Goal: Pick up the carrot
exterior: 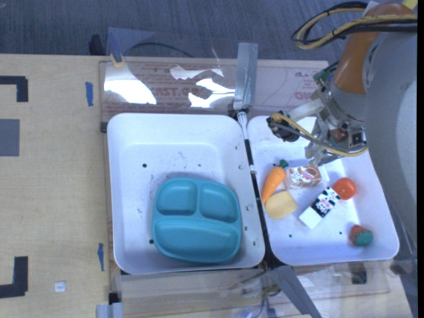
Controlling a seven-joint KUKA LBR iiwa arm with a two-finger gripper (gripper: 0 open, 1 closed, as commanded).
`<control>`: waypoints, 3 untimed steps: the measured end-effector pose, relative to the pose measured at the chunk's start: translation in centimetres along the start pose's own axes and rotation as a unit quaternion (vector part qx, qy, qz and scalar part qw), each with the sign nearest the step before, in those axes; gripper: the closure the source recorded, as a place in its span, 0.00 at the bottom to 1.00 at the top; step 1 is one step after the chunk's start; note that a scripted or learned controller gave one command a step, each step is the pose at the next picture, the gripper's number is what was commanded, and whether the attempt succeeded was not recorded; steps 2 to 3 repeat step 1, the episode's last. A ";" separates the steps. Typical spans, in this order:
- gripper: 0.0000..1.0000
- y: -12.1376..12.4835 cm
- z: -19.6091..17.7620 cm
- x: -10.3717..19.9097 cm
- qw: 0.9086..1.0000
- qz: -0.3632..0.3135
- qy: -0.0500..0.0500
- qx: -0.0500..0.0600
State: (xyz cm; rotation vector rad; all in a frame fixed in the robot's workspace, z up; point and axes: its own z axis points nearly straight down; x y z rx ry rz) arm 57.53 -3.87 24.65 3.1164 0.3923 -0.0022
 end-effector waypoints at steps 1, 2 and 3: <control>1.00 -8.1 -2.3 -3.8 1.000 -0.013 -0.002 0.002; 1.00 -8.1 -2.3 -3.8 1.000 -0.013 -0.002 0.002; 1.00 -8.1 -2.3 -3.8 1.000 -0.013 -0.002 0.002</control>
